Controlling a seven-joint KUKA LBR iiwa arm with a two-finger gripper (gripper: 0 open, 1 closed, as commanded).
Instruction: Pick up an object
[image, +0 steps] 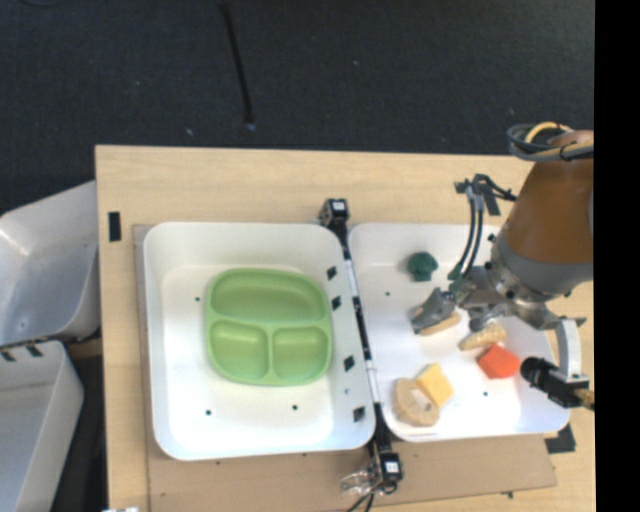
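Orange block (498, 362) sits at roughly 4 o'clock in the right bin (385, 250), just beside the gripper (462, 322), whose fingers look spread wide with nothing between them. Risks: the yellow piece (434, 383) and tan ring (411, 403) crowd the block at 7 o'clock, so a descending finger may nudge it away. Green tray (268, 325) well apart. No legible writing, though resolution is poor.

An orange block (498, 362) lay just below the gripper (462, 322), a yellow wedge (435, 384) lower left, a green lump (422, 264) above.
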